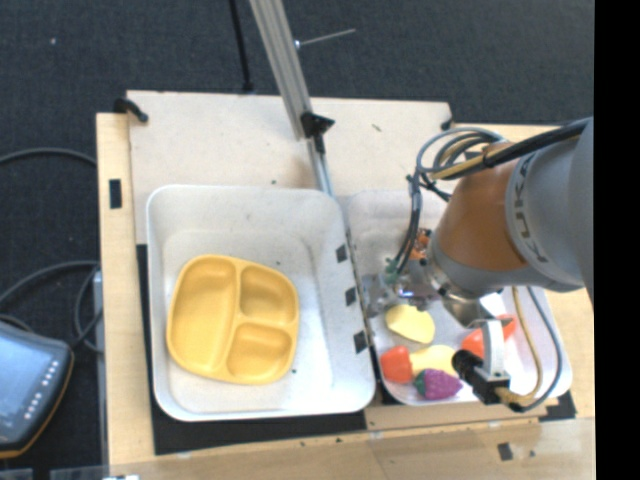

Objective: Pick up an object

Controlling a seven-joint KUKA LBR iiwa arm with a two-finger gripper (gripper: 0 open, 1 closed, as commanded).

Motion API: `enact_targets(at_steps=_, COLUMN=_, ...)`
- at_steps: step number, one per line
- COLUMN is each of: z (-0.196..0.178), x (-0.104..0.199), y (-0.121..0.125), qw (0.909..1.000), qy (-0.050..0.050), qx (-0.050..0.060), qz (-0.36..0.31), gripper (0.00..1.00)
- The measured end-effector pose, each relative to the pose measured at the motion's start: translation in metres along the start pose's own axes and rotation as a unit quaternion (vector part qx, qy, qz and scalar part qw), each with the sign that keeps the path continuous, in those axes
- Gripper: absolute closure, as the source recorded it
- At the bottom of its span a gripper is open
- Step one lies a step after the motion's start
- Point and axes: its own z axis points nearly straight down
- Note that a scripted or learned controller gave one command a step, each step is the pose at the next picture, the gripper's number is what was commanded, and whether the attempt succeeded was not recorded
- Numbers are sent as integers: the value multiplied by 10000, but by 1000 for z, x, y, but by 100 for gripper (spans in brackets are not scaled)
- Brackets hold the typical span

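A pale yellow rounded plastic piece (410,322) lies in the right shallow white bin (560,363), just below the gripper (392,290), whose finger state cannot be told. Near it sit a red-orange piece (397,364), a purple berry-like toy (437,383) and another pale yellow piece (437,356). The left white bin (165,218) holds a yellow divided plastic tray (233,319).

Open floor around yellow tray (233,318) in left bin (160,268); right bin (385,393) crowded by arm (500,223), toys.

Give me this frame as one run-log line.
phase: reaching | arm: over right bin | hand: near pale yellow piece | grasp: unconfirmed | left bin: yellow divided tray
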Motion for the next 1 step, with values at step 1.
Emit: enact_targets(at_steps=1, z=-23, x=92, y=61, qw=9996, qy=22, qx=272, qz=-58, gripper=0)
